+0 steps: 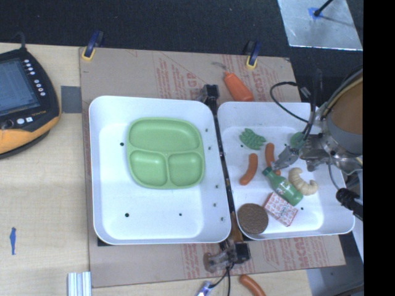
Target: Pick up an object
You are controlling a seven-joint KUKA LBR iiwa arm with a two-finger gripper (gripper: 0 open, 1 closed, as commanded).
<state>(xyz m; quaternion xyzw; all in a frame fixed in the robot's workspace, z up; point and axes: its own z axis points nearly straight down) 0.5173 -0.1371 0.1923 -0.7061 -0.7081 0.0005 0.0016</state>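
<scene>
Over the right bin (229,112), the gripper (295,159) is hanging just above a green bottle (283,187), its fingers spread open and gripping nothing; a sausage (249,168) is lying nearby.

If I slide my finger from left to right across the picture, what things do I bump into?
Orange-edged tablet → green divided plate in the left bin → orange-red sausage in the right bin → green bottle → gripper.
</scene>
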